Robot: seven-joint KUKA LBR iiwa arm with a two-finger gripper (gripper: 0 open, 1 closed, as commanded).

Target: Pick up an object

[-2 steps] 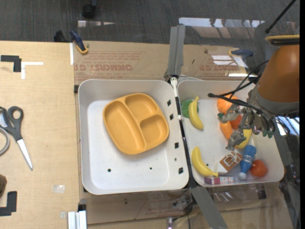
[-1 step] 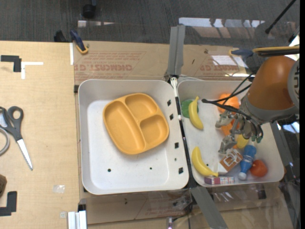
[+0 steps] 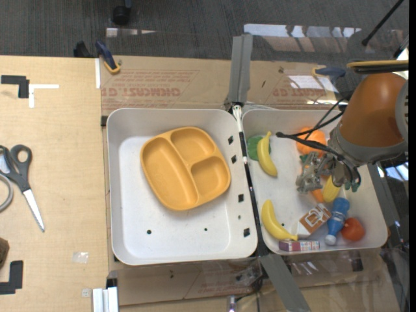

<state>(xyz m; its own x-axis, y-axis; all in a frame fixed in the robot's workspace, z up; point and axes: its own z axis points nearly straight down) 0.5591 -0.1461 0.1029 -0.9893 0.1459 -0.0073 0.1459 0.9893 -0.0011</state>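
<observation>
Bench [image 3: 52, 174]: pale wood surface; scissors [image 3: 23, 177] lie near its left edge, well apart from both bins.
Left bin [image 3: 120, 239]: white and shallow; open floor shows along its front and left sides.
Plate [image 3: 185, 167]: orange, three compartments, resting in the left bin toward the back, turned at an angle to the walls.
Right bin [image 3: 286, 142]: crowded along the right and front; bare floor remains in the centre-left.
Arm [image 3: 374, 112]: reaches in from the right, over the right bin's right half.
Gripper [image 3: 311, 176]: low over the clutter; cannot tell how far its fingers are parted, nor whether it grasps anything.
Bananas: one [image 3: 264, 155] near the dividing wall at the back, one [image 3: 274, 221] at the front.
Bottle [image 3: 336, 218]: blue, near the front-right corner, beside a red ball [image 3: 353, 229].
</observation>
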